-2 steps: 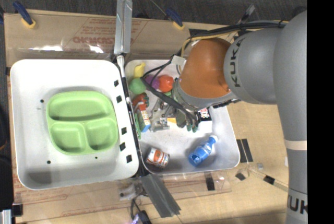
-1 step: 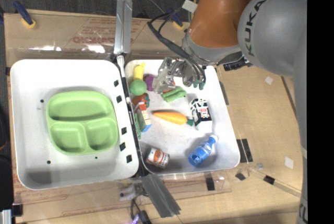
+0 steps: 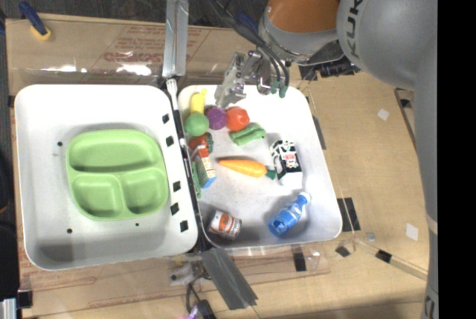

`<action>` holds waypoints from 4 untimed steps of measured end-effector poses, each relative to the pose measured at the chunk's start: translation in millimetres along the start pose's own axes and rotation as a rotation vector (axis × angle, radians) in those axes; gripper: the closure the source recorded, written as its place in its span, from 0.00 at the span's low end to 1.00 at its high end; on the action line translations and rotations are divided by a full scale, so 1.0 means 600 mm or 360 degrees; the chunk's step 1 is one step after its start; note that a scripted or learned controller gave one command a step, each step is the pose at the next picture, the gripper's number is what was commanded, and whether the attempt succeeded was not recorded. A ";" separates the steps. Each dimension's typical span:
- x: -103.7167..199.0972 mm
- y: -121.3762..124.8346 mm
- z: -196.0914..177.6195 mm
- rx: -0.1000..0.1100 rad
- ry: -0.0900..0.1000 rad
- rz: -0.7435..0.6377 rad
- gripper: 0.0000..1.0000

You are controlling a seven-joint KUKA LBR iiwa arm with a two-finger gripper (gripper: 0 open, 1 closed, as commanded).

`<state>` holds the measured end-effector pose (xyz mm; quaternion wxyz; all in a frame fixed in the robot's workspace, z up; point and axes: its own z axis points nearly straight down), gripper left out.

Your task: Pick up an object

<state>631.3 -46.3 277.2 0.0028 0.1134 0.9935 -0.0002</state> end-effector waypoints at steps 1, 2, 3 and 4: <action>-0.001 0.002 -0.017 0.0001 -0.0004 -0.0010 1.00; 0.071 -0.107 0.173 0.0001 0.0016 -0.0330 1.00; 0.073 -0.189 0.245 -0.0002 0.0013 -0.0828 1.00; 0.072 -0.188 0.244 -0.0003 0.0011 -0.0828 0.00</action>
